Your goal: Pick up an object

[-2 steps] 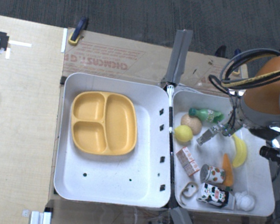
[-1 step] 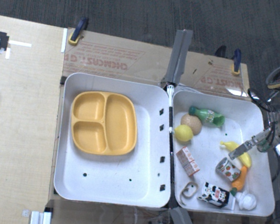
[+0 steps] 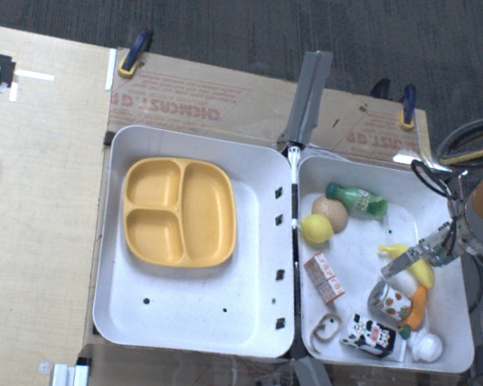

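Down at the front edge of the right bin [image 3: 461, 362] lies a little black-and-white carton [image 3: 371, 336], with a white ball [image 3: 428, 346] next to it. Just above them sits a small cup [image 3: 391, 302] with an orange carrot [image 3: 416, 308] beside it.

Right over the cup hangs the pincer [image 3: 409, 263], close to a yellow banana [image 3: 413, 265]. I cannot tell if it is released or clenched, and nothing shows between its tips.

To grab well, I think it should go straight down on one thing only, like the banana, and not bump the cup.

Also in this bin are a green bottle [image 3: 358, 199], a brown ball [image 3: 331, 213], a lemon [image 3: 316, 229] and a pink box [image 3: 324, 277].

Next door, the left bin [image 3: 165, 321] holds a yellow tray [image 3: 180, 212] with three parts, all bare.
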